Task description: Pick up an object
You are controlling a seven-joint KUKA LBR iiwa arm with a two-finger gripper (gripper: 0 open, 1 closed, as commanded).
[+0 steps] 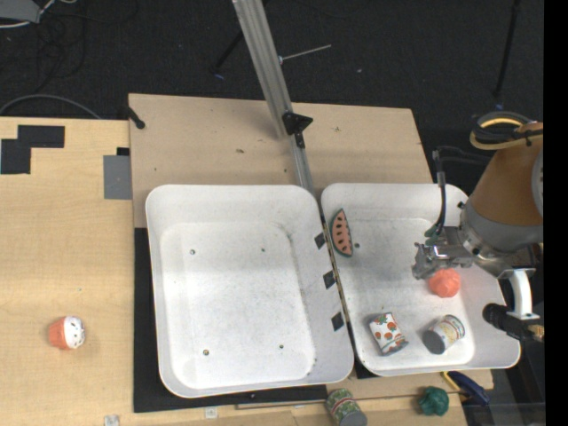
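The gripper (432, 257) hangs low in the right bin (390, 204), and just under it, on the near side, sits a small orange-red ball (445, 283). The two look like they touch or nearly touch. It is too small and dark to tell if the gripper is wide or narrow, and the ball is not seen held in it.

The ball looks round, smooth and light, maybe a bit soft. A round thing can roll or slip away, so the best hold is likely across its middle, from both sides, with the gripper coming straight down over it.

Near the gripper, a little farther toward the front of the bin, lies a small tin can (444, 333) on its side. To the left of that is a white box with red dots (386, 333). Both are apart from the ball, so they probably do not block the way. Far to the left of the gripper, by the wall between the bins, lies a watermelon slice toy (342, 232).

The left bin (169, 204) is well away from the gripper. Out on the surface (53, 238), far left, sits a little red and white ball (67, 333)
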